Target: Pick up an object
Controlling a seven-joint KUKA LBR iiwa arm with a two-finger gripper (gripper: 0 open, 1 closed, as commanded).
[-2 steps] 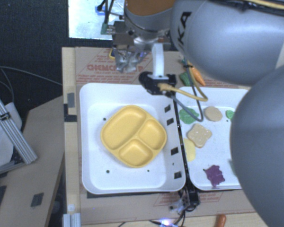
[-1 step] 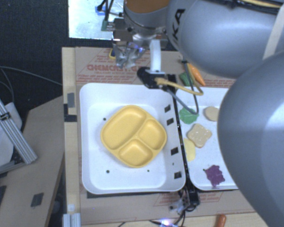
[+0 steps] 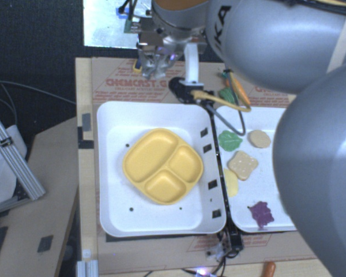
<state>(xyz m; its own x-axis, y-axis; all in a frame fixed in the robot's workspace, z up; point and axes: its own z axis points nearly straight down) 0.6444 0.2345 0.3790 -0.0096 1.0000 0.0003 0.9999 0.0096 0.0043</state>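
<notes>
- The yellow plate (image 3: 163, 165) lies flat near the middle of the left bin (image 3: 112, 212). It is tilted like a diamond and has three compartments, and it is the largest thing to pick.
- I judge it is stiff, light plastic and somewhat slippery. It has no handle, so the raised rim at one corner, or a ridge between two compartments, looks like the best place to take hold.
- Because it lies flat on the bin floor, one finger must go under or over the rim; a pinch from straight above on the smooth middle would probably slide off.
- In the right bin (image 3: 251, 227) there are smaller pieces: a green leaf (image 3: 229, 139), a beige round piece (image 3: 259, 138), a toast slice (image 3: 243, 165) and a purple piece (image 3: 261, 213).
- They look like small, light toy food and easier to pinch, though flat ones may be hard to lift from the floor.
- The gripper (image 3: 155, 62) hangs above the tabletop (image 3: 121, 85), beyond the far edge of the left bin and well apart from the plate. I cannot tell how it is set, because this part is blurred and dark.
- The grey arm (image 3: 288, 33) covers much of the right bin.
</notes>
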